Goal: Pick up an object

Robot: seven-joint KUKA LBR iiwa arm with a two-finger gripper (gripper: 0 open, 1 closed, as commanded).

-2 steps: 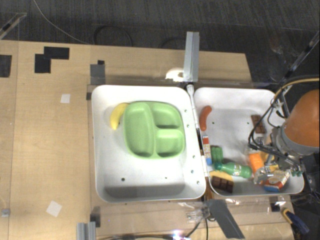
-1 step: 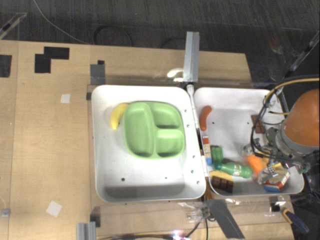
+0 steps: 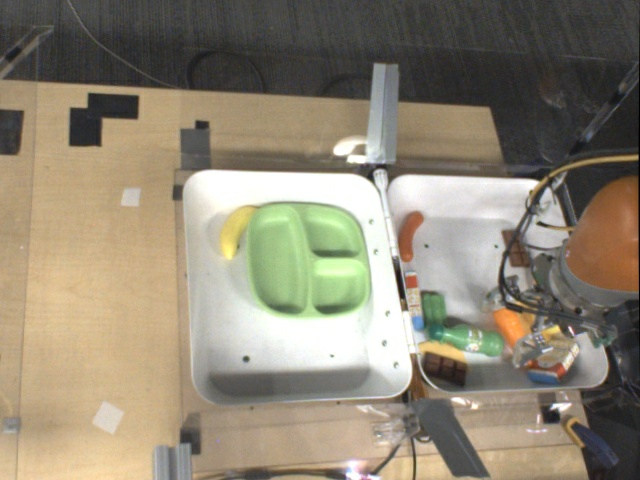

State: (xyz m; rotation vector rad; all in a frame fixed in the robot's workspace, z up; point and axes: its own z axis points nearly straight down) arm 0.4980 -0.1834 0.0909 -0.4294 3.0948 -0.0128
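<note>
My gripper (image 3: 538,340) hangs low over the front right corner of the right bin (image 3: 460,203), under the arm's orange band (image 3: 610,238). It is right above an orange object (image 3: 511,325) and a red, white and blue carton (image 3: 552,365), with cables partly covering both. To its left lie a green bottle (image 3: 466,339) on its side, a small green block (image 3: 432,308), a yellow piece (image 3: 438,351) and a brown chocolate bar (image 3: 444,369). A red sausage (image 3: 410,235) rests near the bin's left wall.
The left bin (image 3: 215,358) holds a green divided plate (image 3: 305,258) with a yellow banana (image 3: 235,232) against its left side. A metal post (image 3: 383,118) stands behind the seam between the bins. The wooden bench (image 3: 90,298) stretches to the left.
</note>
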